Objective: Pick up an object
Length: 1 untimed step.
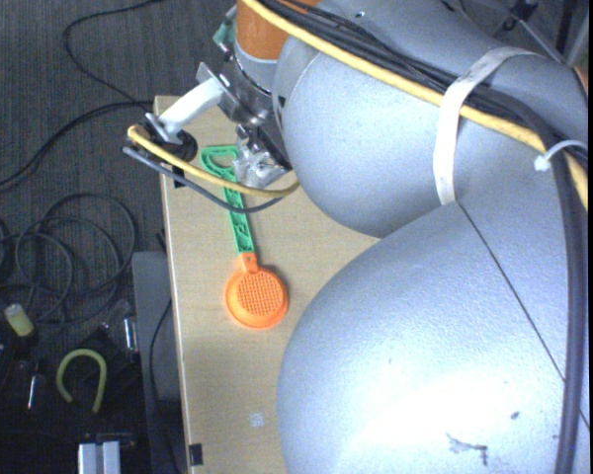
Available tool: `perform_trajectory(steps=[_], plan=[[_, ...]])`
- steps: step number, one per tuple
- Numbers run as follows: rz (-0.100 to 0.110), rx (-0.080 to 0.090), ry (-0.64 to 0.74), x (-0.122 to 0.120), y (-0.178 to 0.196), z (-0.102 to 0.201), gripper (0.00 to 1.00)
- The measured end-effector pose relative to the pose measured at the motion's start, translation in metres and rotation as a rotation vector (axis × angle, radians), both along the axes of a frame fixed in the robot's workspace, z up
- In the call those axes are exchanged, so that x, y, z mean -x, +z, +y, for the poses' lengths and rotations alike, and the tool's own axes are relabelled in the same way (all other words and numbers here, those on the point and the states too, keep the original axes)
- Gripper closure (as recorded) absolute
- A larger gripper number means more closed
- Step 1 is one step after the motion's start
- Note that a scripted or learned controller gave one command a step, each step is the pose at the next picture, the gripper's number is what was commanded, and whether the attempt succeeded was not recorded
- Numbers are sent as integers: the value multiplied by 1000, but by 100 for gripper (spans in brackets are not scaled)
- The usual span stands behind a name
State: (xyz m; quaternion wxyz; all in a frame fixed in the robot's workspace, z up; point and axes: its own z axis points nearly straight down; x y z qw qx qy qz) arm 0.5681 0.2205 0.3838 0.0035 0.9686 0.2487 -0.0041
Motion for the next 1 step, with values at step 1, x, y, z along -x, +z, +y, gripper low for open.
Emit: perform_trajectory(steps=[1], plan=[[-2,-5,114,-21,49,-73,100]])
